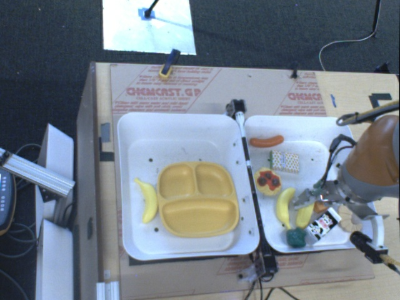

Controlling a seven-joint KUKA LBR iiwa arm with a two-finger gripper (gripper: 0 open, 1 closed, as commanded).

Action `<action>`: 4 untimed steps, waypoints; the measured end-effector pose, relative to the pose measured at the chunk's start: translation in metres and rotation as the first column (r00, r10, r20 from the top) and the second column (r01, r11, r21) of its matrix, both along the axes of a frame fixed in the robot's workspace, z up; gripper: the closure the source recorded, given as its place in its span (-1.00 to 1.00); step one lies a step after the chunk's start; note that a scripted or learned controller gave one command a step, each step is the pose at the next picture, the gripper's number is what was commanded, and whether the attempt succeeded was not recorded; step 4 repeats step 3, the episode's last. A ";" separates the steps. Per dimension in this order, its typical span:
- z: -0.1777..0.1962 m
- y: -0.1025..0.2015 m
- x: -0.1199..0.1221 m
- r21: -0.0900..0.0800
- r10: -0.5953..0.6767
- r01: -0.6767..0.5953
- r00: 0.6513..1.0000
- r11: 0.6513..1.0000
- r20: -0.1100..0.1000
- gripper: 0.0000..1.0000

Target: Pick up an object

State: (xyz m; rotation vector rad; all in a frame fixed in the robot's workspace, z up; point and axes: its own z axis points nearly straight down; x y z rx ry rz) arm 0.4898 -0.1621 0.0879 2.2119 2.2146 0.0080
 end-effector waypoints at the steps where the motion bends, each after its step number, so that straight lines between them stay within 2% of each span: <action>1: 0.013 -0.001 0.002 -0.002 0.000 0.000 1.000 1.000 0.007 1.00; 2: 0.109 0.042 0.023 0.004 0.002 -0.002 1.000 1.000 -0.008 1.00; 3: 0.156 0.098 0.021 0.005 0.002 -0.002 1.000 1.000 -0.009 1.00; 4: 0.156 0.098 0.021 0.005 0.002 -0.002 1.000 1.000 -0.009 1.00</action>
